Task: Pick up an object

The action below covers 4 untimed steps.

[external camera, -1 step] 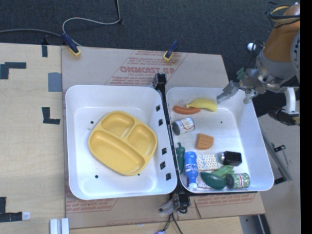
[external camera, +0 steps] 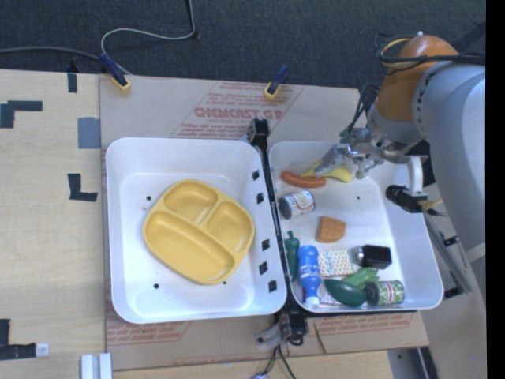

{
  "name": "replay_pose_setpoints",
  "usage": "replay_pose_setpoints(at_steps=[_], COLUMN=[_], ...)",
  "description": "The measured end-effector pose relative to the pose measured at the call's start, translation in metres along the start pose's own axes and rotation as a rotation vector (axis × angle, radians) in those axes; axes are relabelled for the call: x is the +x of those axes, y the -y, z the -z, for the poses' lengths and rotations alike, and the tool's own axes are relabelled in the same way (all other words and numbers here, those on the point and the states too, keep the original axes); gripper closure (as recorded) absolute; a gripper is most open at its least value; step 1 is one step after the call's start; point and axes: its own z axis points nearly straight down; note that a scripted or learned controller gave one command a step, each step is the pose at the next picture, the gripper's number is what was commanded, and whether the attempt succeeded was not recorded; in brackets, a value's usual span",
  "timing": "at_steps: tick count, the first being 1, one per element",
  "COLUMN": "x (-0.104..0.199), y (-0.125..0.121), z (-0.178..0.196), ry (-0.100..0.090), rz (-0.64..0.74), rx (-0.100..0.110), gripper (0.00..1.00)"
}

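- End effector (external camera: 353, 160) low over the right bin's (external camera: 410, 247) far side; whether it is open or closed cannot be told
- Banana (external camera: 338, 172) just beside it; sausage (external camera: 303, 181) to its left
- Can (external camera: 297, 204), bread (external camera: 331, 229) nearer the camera; yellow plate (external camera: 199, 230) far left

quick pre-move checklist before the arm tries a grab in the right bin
1. Gripper over the right bin: ok, it sits at the bin's far edge.
2. Target near the gripper: ok, a yellow banana-like object lies just below it, with the hot dog beside it.
3. Object between the gripper's tips: cannot tell, the wrist hides the contact.
4. Neighbours close to the target: not ok, the hot dog touches or nearly touches the yellow object.
5. Clutter at the bin's near edge: ok, the blue bottle and green can lie away from the gripper.
6. Yellow divided plate in the left bin: ok, out of the way.
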Motion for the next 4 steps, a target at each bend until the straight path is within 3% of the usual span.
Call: replay_pose_setpoints(at_steps=[1, 2, 3, 4], x=[0.017, 0.017, 0.017, 0.017], y=[0.038, 0.037, 0.037, 0.037], z=[-0.024, -0.014, -0.014, -0.005], ry=[0.002, 0.004, 0.004, 0.003], rz=[-0.001, -0.001, 0.0, 0.0], rx=[-0.005, -0.008, -0.008, -0.007], gripper=[0.0, 1.0, 0.0, 1.0])
